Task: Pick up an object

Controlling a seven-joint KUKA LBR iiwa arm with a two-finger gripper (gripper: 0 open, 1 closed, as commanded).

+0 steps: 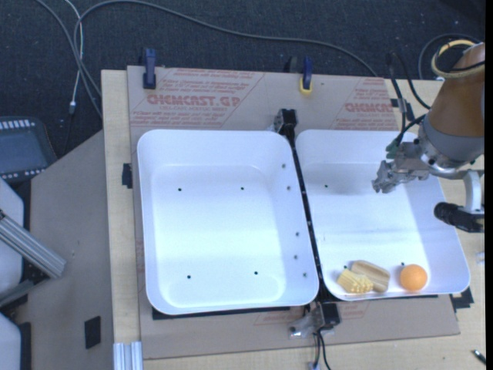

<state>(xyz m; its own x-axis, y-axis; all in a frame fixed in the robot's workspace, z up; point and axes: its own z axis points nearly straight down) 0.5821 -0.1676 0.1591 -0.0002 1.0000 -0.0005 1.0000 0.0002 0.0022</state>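
- Bench surface (231, 91) carries two white bins; at the right bin's (339, 168) near edge we find an orange ball (414, 277), a yellow corn piece (355, 282) and a tan roll (371, 269).
- Farther back, the gripper (387, 177) hovers over that bin's bare floor, holding nothing; we cannot tell its jaw state.
- We judge the approach step current: next, travel toward the objects and descend.

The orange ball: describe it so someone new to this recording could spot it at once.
Look at the right-hand white bin, the one under the arm. Along its near edge lie three small things; the orange ball is the rightmost. It is round, smooth and bright orange, unlike the yellow corn cob and tan bread roll beside it.
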